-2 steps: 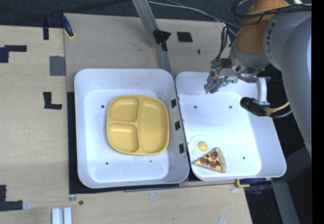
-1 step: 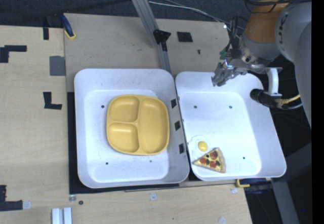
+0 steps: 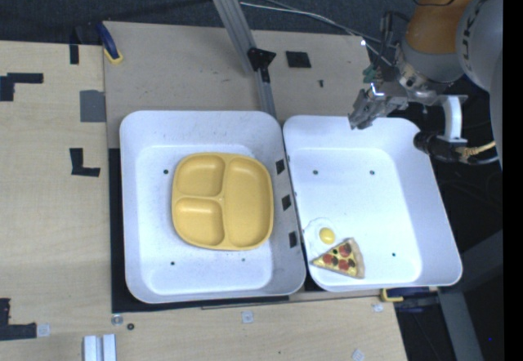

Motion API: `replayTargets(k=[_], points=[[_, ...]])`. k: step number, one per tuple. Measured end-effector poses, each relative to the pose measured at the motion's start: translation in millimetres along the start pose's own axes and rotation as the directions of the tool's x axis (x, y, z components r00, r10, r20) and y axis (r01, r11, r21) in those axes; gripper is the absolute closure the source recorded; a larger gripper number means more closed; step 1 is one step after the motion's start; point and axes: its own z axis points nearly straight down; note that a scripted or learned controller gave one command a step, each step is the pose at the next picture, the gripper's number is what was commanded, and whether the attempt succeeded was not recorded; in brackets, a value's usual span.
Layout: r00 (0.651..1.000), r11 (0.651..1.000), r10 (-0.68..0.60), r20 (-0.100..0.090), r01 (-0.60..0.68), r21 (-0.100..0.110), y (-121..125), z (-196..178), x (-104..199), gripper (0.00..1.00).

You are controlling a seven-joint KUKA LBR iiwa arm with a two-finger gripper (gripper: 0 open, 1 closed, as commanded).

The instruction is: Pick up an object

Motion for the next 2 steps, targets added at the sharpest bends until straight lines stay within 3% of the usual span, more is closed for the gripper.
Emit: replayTargets(k=[2], points=[[1.000,1.000,-0.004,-0.002,0.004,0.005,-25,-1,113,1.00]])
